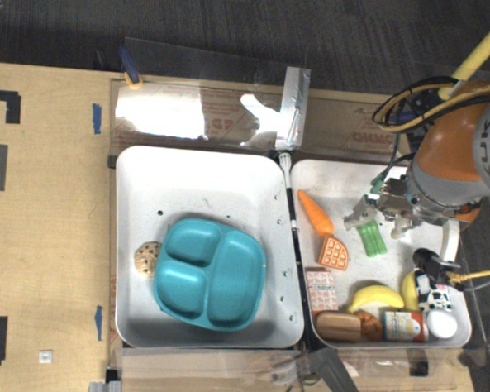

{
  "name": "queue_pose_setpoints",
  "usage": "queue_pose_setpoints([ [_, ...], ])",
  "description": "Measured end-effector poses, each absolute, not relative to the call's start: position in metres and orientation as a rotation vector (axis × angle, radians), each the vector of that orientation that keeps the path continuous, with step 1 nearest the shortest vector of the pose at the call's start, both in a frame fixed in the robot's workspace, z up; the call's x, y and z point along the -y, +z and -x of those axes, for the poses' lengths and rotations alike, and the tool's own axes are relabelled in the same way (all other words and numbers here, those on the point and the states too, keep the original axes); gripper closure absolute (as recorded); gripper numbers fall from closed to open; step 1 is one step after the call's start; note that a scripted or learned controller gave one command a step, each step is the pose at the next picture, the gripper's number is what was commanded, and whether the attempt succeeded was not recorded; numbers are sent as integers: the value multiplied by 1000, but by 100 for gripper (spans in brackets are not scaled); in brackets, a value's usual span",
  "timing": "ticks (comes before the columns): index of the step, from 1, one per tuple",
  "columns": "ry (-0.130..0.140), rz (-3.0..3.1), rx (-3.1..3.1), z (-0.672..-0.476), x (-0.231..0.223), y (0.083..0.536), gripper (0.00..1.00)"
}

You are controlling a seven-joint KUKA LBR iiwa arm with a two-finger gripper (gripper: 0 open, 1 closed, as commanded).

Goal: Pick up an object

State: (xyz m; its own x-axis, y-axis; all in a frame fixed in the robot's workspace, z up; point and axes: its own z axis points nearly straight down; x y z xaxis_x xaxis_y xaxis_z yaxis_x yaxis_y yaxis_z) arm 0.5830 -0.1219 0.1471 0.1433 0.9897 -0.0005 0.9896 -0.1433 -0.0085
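Bins [138, 176] sit side by side; the left has open floor around a teal divided plastic plate [210, 272]. The right's near edge is crowded. The metal gripper [382, 214], fingers spread, hovers over a green ridged block [372, 239], partly hidden.

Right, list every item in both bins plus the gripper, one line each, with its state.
gripper: low over the right bin, above the green piece, nothing seen between its fingers
green piece: lying flat
carrot: lying slantwise
waffle: flat, just below the carrot
banana: lying curved side up
teal divided plate: upright in the left bin
cookie: against the plate's left edge
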Motion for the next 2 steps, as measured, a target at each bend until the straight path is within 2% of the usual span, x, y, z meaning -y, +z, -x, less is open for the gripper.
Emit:
queue_pose_setpoints([
  [1, -6, 2344, 2102, -631, 163, 88, 0],
  [2, -10, 2345, 2105, -632, 162, 99, 100],
])
